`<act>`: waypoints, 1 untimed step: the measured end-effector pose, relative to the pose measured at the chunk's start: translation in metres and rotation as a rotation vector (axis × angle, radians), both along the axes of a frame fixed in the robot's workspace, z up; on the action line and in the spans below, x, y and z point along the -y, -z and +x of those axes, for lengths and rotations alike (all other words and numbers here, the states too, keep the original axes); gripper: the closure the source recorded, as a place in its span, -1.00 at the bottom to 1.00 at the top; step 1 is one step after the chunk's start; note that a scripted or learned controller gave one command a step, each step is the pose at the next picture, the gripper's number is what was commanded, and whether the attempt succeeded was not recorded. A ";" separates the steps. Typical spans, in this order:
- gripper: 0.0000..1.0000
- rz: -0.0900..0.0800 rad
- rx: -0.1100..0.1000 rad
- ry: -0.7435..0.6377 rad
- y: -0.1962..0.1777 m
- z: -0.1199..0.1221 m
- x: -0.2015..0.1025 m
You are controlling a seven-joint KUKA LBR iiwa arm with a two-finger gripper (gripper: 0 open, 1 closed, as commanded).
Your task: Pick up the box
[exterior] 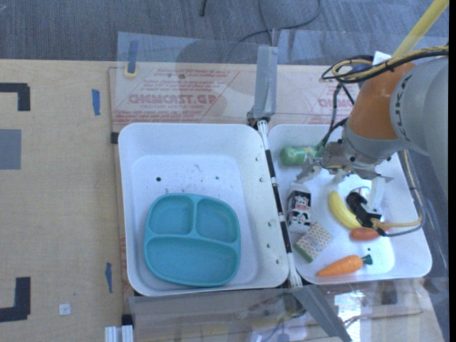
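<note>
The box (300, 208), small with black-and-white print, lies in the right bin (420, 262) near the divider, just above a tan sponge (313, 241); the pincer (329, 164) hovers up and to its right, its state I cannot tell; the box looks light, stiff cardboard, best gripped across its narrow sides.

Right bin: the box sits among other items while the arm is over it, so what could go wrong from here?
1. The box stands close to the bin's left wall, with a patterned block just below it, so a descending hand may have little room and could knock either.
2. The hand hovers above and right of the box, nearer the green toy and banana; it might close on the wrong item.
</note>
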State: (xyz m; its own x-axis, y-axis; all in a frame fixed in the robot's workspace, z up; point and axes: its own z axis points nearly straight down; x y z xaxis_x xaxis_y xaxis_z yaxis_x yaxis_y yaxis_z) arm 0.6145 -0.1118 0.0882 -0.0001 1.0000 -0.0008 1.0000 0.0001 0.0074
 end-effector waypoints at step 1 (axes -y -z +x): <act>1.00 0.000 0.004 0.004 -0.009 0.002 0.002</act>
